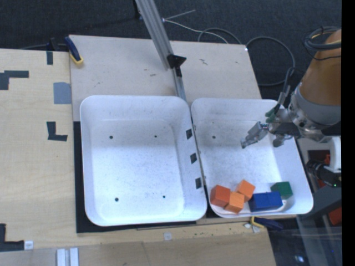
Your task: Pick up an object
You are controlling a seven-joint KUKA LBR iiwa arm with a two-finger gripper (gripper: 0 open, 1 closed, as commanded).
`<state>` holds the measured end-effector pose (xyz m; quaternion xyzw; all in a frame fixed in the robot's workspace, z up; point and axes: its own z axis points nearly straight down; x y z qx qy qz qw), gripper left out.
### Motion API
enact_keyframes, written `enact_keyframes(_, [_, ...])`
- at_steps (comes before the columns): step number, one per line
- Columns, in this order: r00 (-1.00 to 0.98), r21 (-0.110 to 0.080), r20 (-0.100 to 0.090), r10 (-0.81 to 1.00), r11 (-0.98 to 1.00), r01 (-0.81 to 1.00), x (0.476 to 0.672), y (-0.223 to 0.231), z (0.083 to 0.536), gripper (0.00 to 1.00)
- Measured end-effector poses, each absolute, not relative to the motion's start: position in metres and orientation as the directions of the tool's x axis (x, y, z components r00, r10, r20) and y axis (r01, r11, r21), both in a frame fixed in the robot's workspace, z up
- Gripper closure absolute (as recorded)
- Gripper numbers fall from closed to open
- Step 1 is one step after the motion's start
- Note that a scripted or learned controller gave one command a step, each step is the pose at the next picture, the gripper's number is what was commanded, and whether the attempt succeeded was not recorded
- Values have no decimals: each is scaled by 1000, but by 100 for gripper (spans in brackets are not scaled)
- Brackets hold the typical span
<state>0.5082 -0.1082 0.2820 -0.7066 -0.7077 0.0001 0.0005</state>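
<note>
The grey arm (319, 101) is reaching in from the right side of the counter (127, 71), its orange band sitting high above the wrist and the wrist bending down and inward over the right bin (222, 115). The pincer (259, 137) is hanging over the middle of that bin, nearer its right wall than its left, and pointing down and to the left at a slant. One grey finger (250, 137) is jutting out toward the bin's centre; a second, shorter one (277, 142) is showing just behind it, closer to the wrist. The two are standing apart, so the pincer is looking spread — with nothing between its fingers. Whether the tips are touching the bin floor, I cannot tell.

The blocks are all lying crowded along the near edge of the right bin, well apart from the pincer. Two orange blocks are sitting together at the left of the group — one orange cube (220, 195) toward the bin's near left corner, and a smaller orange block (236, 201) touching it on the right. A third orange piece (246, 188) is resting just behind them, tilted. A blue block (265, 201) is lying flat just beside these, against the near rim, and a green block (283, 189) is sitting behind its right end, toward the near right corner.

The left bin (89, 148) is lying beside the right one, their walls touching. A metal rail (158, 29) is slanting across the far edge of the counter.
</note>
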Motion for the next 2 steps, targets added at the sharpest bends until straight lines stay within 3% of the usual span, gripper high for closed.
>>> enact_keyframes(1, [-3, 5, -1, 1000, 3, 1000, 550, -114, 325, 0])
enact_keyframes(2, [2, -6, 0, 1000, -2, 1000, 503, -122, 299, 0])
